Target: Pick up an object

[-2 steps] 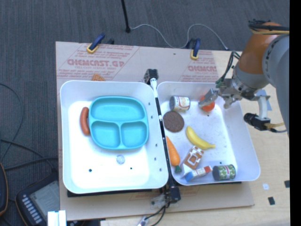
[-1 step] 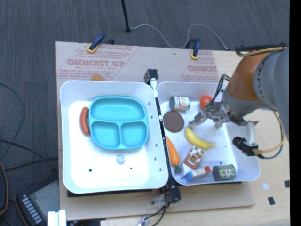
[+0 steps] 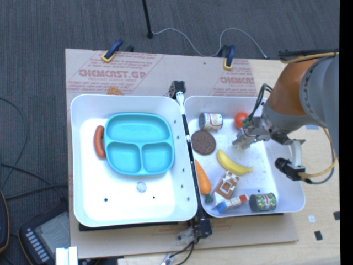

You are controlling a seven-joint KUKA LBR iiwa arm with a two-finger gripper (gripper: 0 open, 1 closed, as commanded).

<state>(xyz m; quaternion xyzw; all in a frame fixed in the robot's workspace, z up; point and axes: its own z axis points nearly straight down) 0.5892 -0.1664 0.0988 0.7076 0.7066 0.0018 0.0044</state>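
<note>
Right now the gripper (image 3: 242,141) is hanging over the right bin (image 3: 287,203), fingers slightly apart and holding nothing, with the banana (image 3: 233,164) lying slantwise just below-left.

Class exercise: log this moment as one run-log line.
tool: above right bin | nearest: tomato, banana | holding: nothing seen

This is a robotics lab or test bench. A board (image 3: 182,148) printed CHEMCAST GP lies on grey carpet, held by blue and yellow clamps (image 3: 113,49) at its far edge. On the board sit two white bins (image 3: 132,203) of toy food, and loose cables (image 3: 187,40) trail beyond it.
</note>
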